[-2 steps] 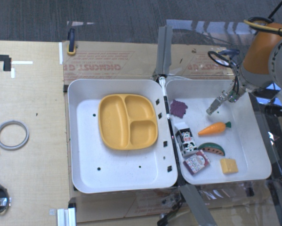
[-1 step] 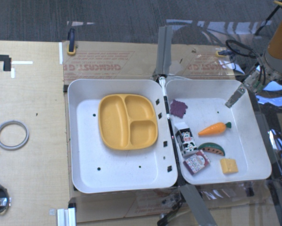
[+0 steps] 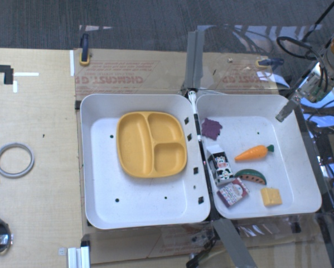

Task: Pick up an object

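White bins sat side by side, the yellow divided plate [image 3: 152, 144] alone in the left bin [image 3: 100, 205], so I parked the end effector [image 3: 286, 111], its state unclear to me, over the right bin's [image 3: 300, 166] far rim, near the toy carrot [image 3: 251, 153].

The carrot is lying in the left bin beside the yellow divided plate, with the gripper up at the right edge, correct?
Not quite. The carrot lies in the right bin, near the watermelon slice and the cheese wedge. The yellow divided plate sits alone in the left bin. The camera view shows this; the gripper is indeed at the right edge.
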